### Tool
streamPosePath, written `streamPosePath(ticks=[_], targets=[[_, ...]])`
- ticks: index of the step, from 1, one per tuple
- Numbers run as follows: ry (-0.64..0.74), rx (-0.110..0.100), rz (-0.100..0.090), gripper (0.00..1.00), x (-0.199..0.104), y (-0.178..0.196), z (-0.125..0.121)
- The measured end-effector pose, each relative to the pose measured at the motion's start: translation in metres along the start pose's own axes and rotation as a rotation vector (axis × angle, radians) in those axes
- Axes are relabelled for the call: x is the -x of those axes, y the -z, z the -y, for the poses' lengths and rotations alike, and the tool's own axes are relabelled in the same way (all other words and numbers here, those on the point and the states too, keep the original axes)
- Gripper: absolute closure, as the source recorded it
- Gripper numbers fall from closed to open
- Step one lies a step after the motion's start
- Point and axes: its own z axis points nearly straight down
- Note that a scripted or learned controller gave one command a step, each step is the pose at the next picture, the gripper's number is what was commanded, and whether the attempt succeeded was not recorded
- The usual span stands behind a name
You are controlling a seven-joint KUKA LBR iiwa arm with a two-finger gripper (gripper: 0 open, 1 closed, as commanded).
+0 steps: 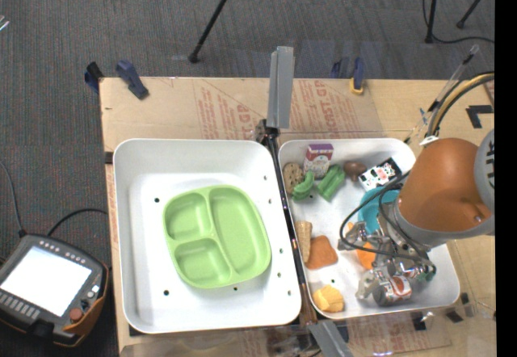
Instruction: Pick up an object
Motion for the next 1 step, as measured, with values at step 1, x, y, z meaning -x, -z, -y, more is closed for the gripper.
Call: streamPosePath(ticks=[1], targets=[[0.006, -0.001, 0.003, 1.0, 0.0021, 0.0109, -0.0022]])
